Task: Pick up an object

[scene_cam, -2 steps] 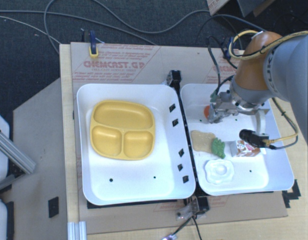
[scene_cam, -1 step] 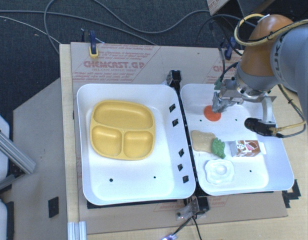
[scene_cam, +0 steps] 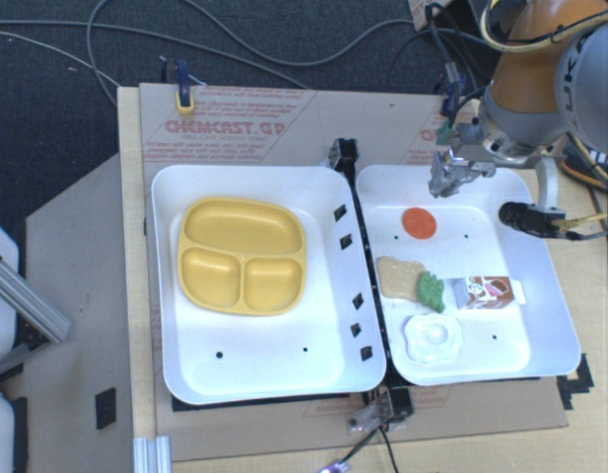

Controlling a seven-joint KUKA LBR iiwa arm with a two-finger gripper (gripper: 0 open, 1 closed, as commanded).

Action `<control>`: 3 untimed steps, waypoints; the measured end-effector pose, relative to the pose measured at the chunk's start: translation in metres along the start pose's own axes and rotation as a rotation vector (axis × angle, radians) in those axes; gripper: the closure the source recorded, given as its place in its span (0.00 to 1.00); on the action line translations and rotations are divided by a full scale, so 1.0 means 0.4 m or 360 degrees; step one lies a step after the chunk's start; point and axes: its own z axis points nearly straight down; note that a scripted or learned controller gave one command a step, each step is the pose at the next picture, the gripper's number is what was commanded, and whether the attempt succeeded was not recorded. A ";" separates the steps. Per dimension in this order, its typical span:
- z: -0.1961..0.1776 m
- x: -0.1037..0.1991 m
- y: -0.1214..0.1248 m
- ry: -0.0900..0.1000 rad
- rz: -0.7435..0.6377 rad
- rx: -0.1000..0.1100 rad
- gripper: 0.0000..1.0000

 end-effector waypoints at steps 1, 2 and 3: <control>-0.117 -0.016 0.010 0.0000 0.0001 0.0002 1.00; -0.095 0.086 -0.038 0.0003 -0.0001 0.0018 1.00; -0.090 0.226 -0.099 0.0005 -0.0005 0.0019 1.00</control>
